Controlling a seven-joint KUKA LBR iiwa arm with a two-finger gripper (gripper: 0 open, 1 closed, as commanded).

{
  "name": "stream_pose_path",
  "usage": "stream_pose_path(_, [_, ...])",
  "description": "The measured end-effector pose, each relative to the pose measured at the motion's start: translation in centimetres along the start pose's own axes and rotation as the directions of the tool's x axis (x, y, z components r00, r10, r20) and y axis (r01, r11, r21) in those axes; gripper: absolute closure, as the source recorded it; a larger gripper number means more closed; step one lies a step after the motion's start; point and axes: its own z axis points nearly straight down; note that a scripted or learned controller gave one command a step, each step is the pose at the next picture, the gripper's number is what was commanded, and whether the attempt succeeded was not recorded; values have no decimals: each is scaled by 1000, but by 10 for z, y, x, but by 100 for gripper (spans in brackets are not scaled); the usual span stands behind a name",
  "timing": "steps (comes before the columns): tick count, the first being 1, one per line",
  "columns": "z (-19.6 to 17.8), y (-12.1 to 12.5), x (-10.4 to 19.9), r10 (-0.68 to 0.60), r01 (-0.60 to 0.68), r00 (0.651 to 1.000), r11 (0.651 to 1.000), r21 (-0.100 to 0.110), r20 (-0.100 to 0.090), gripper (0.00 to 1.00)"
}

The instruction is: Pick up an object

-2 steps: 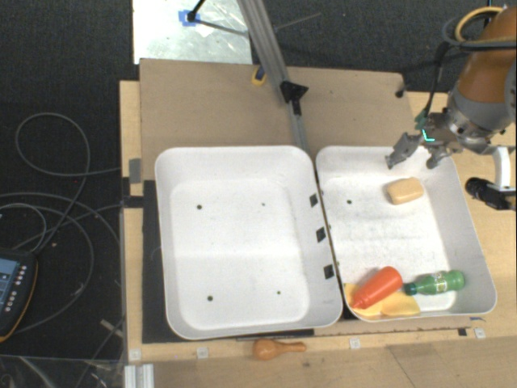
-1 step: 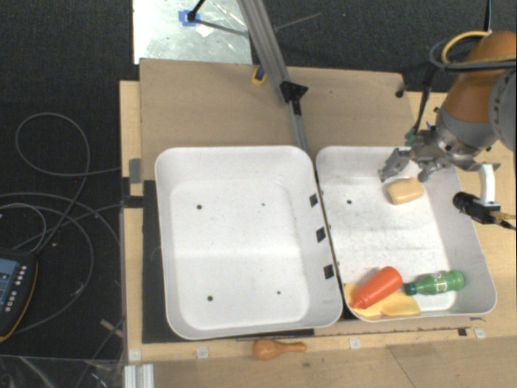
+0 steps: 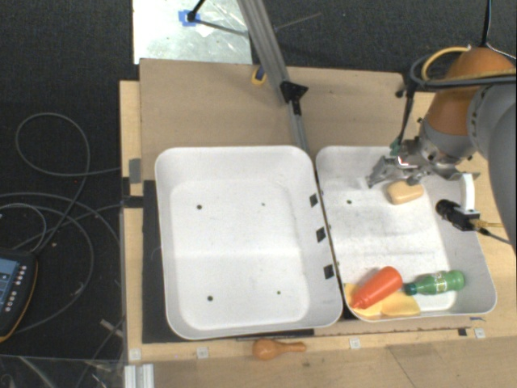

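Camera view: the gripper [image 3: 401, 176] hangs low over the tan block [image 3: 404, 192] in the right bin [image 3: 355, 164], maybe to grab it; I cannot tell how its pincer stands.

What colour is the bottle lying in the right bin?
Green, with a white cap end; the bottle shows in the camera view, near the right bin's front edge.

A pale wooden desk [image 3: 218, 103] fills the middle of the frame, standing on dark carpeted floor [image 3: 56, 55]. Black cables [image 3: 48, 168] loop over the carpet at the left, near a handheld control pendant [image 3: 14, 285] at the lower left edge. At the top, a bright pale floor patch [image 3: 190, 18] lies behind a slanting grey metal pole [image 3: 266, 43].
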Motion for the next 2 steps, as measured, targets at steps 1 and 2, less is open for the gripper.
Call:
stream_pose_path(1, [3,5,-2,-1,1,1000,1000,-7,-1,0])
stream_pose_path(2, [-10,7,-2,-5,5,1000,1000,-13,1,100])
